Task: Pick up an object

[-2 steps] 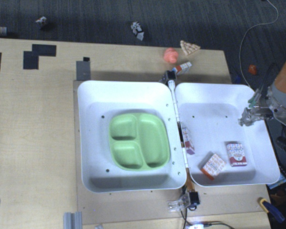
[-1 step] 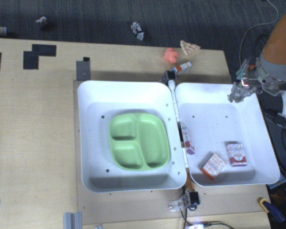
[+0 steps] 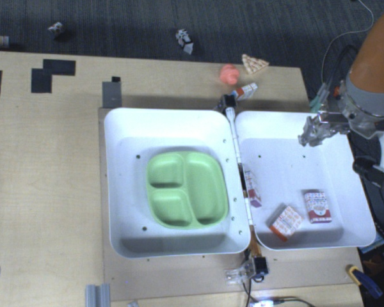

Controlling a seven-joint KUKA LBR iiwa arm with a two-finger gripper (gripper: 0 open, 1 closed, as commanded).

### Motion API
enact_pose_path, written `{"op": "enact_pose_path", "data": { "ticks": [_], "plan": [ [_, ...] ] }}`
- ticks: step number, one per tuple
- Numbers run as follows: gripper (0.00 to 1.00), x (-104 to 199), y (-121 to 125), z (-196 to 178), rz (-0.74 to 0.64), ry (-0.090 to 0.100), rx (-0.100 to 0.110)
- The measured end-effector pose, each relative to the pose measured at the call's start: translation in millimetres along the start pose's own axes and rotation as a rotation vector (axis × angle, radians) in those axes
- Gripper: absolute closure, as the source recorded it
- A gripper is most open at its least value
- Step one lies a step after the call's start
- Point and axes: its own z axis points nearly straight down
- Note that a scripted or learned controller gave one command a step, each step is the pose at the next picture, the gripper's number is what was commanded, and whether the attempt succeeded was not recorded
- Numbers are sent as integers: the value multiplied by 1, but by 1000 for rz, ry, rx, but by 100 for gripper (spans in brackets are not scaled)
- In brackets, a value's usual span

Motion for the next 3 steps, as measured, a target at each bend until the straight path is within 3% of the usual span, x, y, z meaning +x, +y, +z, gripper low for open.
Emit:
{"op": "enact_pose_path", "data": {
  "ticks": [1,2,3],
  "plan": [
    [100,121,-5,30,1,1,4],
    [100,92,54,84,5,-1,4],
    [100,123,-77,99,4,0,5]
  ]
}}
